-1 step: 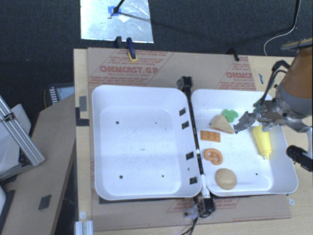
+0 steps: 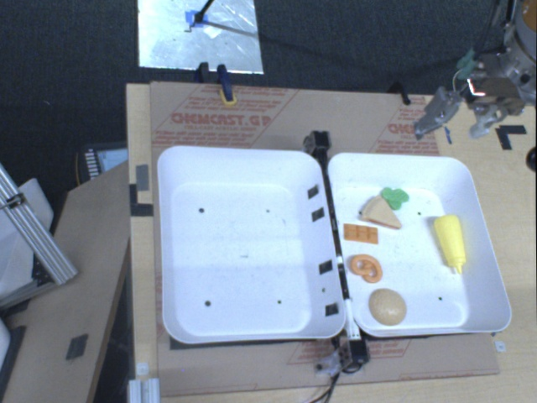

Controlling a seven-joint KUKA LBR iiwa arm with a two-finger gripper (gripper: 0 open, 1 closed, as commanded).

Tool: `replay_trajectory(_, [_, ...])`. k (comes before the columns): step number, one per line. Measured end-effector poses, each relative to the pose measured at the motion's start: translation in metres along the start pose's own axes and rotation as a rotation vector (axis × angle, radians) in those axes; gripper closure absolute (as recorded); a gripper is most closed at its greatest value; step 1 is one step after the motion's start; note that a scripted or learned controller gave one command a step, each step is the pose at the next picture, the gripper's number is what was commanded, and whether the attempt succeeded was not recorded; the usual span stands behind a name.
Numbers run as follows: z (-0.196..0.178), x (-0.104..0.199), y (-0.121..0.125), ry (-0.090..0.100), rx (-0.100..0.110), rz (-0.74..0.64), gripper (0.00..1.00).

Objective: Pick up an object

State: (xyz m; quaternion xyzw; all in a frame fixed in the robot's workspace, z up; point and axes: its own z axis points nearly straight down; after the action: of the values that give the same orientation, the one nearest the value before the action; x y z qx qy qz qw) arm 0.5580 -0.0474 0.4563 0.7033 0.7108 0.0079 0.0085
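Objects for picking lie together in the right bin [image 2: 482, 250], one of two shallow white bins set side by side on the worktop [image 2: 352, 112]. A yellow bottle [image 2: 450, 240] lies on its side near that bin's right wall, its narrow tip pointing toward the near edge. Toward the bin's left side, a green piece [image 2: 394, 197] sits touching the top of a tan wedge [image 2: 380, 214]. Just below the wedge lies a flat orange cracker [image 2: 361, 234], then an orange pretzel [image 2: 366, 268], and nearest the front a round tan bun [image 2: 388, 306]. These four sit close in a loose column, well apart from the bottle.

The left bin [image 2: 180, 183] has a bare white floor with a few small dark dots. Black clips join the two bins along their shared wall.

The claw [image 2: 451, 117] hangs above the worktop beyond the right bin's far right corner, outside the bin and well apart from every object. Its two fingers [image 2: 430, 117] point down and stand spread apart, with nothing between them.

A shiny square sheet [image 2: 198, 22] lies on the dark floor past the worktop's far edge.
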Motion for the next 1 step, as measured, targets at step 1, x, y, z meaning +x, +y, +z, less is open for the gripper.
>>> replay_trajectory(1, [-0.0010,-0.0028,-0.0016,0.000,0.016,0.002,1.00])
